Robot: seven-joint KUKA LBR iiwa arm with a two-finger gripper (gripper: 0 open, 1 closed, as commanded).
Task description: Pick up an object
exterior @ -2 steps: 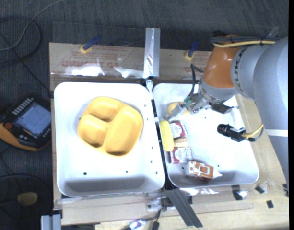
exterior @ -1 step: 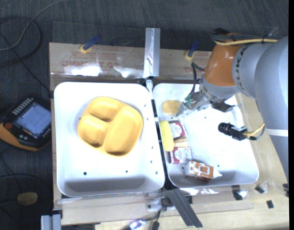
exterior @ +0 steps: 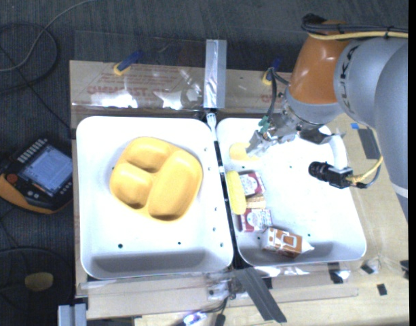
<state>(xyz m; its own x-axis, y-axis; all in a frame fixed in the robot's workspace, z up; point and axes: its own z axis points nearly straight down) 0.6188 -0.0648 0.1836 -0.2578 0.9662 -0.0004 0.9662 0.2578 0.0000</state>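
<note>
As the arm (exterior: 350, 66) reached in from the right edge of the tabletop (exterior: 85, 73), I logged the pincer (exterior: 256, 143) low over the far left corner of the right bin (exterior: 343, 209). Its tips sat at a small pale yellow object (exterior: 238, 151) lying in that corner; I could not tell whether they were apart, together, or clamped on it, since the view was too coarse there.

Along the left wall of the right bin lay a yellow stick-shaped item (exterior: 234, 192). Just beside it sat two small red-and-white packets (exterior: 251, 183), one behind the other, the nearer one (exterior: 258, 219) toward the front. A brown carton (exterior: 284, 242) lay tilted near the front edge of the same bin.

The left bin (exterior: 99, 250) carried one large yellow lumpy object (exterior: 155, 177), roughly central, slightly toward the far side.

A black cylindrical fitting (exterior: 328, 172) on a cable hung over the right bin's right half. Off the tabletop's left edge, a handheld pendant (exterior: 38, 175) with a screen rested on the dark floor.
</note>
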